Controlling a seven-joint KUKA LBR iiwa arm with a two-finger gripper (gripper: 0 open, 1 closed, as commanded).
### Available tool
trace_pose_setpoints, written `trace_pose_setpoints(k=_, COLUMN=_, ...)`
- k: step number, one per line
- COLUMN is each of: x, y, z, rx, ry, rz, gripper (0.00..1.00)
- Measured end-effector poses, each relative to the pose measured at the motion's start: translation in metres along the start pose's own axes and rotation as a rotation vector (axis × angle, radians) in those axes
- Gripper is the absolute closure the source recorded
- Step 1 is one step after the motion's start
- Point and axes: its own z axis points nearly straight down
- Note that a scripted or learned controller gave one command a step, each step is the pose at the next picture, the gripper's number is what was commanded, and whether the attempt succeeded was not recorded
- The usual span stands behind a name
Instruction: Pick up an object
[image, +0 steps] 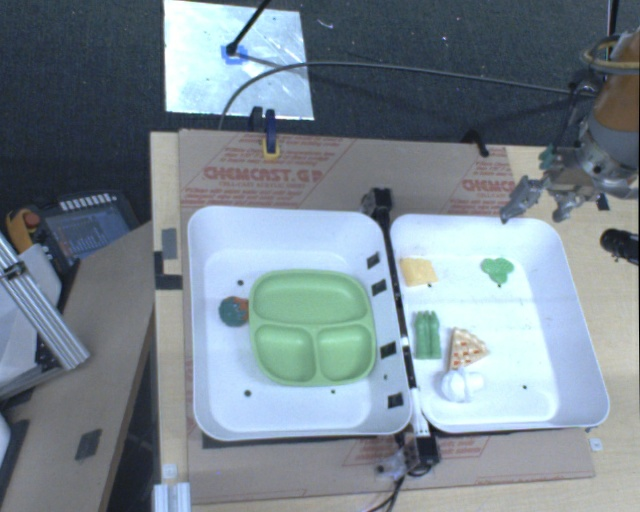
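The gripper (540, 205) is seen at the upper right, above the far right corner of the right bin (570, 300), hanging from the grey arm (615, 120). Its two fingers (515, 203) are spread apart, and nothing is held between them.

In the right bin, five small objects are laid out. A yellow cheese slice (419, 271) is placed near the far left corner, and a green leafy piece (497, 268) is set to its right, nearest the gripper. A bundle of green beans (426, 334) is found beside the divider, with a pizza slice (465, 348) just to its right and a white lump (458, 385) in front of it.

In the left bin (215, 300), a green sectioned plate (311, 326) is centred, with a small dark green and brown object (233, 311) touching its left edge.
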Motion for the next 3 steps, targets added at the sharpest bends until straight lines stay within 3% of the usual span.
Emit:
trace_pose_setpoints(k=1, x=0.001, y=0.002, z=-0.008, rx=-0.012, ry=-0.003, rz=-0.003, gripper=0.0)
trace_pose_setpoints(k=3, x=0.009, y=-0.002, z=0.082, rx=-0.01, ry=-0.002, rz=-0.005, gripper=0.0)
